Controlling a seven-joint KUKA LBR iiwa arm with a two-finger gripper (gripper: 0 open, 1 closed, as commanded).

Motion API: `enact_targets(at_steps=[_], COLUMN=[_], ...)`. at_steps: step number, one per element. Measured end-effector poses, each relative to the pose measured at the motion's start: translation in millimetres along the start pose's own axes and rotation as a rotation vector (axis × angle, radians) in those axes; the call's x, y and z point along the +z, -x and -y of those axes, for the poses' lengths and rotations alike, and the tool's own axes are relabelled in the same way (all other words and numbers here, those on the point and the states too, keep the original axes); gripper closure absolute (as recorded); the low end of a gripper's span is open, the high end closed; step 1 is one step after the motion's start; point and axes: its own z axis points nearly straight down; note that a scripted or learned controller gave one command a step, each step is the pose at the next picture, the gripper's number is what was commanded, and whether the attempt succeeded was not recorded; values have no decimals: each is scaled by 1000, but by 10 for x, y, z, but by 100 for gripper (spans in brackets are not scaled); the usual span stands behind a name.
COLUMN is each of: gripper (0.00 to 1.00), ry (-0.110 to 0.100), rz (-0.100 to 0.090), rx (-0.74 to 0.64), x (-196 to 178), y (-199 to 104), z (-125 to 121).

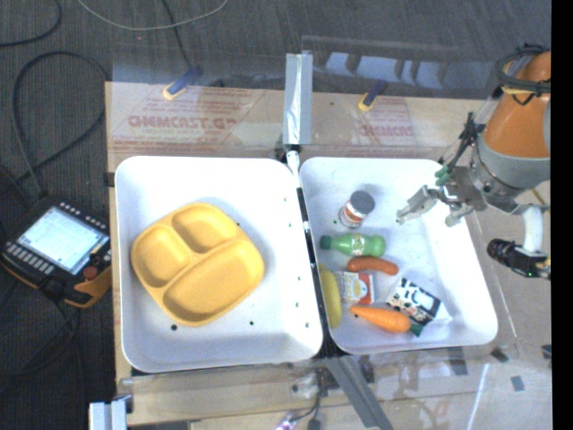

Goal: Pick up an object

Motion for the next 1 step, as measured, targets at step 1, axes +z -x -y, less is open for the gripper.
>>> enact_targets(at_steps=[1], gripper=[0], ry=[1], rz=[0], rx=[-51], x=[828], y=[-413], z=[244])
